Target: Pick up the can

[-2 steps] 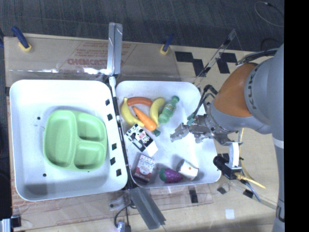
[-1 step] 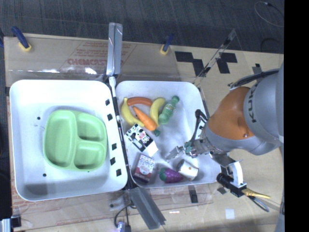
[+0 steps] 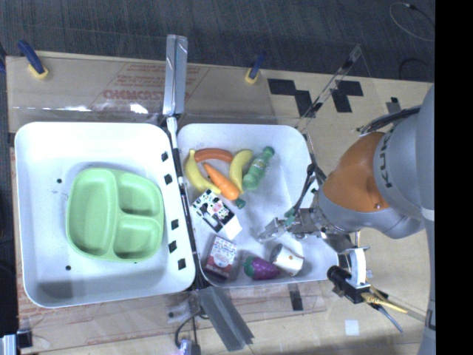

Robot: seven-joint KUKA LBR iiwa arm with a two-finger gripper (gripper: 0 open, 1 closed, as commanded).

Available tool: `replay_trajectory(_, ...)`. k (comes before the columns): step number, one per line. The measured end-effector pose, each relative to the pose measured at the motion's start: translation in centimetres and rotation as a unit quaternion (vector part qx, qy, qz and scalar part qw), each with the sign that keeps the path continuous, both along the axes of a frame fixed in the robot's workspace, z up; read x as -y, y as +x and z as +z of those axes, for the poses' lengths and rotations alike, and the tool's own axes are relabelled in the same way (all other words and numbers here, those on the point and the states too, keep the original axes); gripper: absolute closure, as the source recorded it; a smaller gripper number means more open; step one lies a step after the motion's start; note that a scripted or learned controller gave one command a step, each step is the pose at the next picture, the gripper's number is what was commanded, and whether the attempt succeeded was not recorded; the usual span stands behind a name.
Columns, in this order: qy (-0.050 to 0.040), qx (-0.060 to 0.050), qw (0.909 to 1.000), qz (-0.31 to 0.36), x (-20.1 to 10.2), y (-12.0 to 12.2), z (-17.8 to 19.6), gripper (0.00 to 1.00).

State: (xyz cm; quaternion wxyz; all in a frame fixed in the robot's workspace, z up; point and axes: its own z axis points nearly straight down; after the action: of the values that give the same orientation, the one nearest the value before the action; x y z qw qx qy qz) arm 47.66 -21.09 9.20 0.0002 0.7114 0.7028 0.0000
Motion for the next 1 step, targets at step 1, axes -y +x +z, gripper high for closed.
replay_trajectory(1, 0.0002, 0.000, 0.9843, -0.176, -0.43, 0.06, 0.00, 0.00)
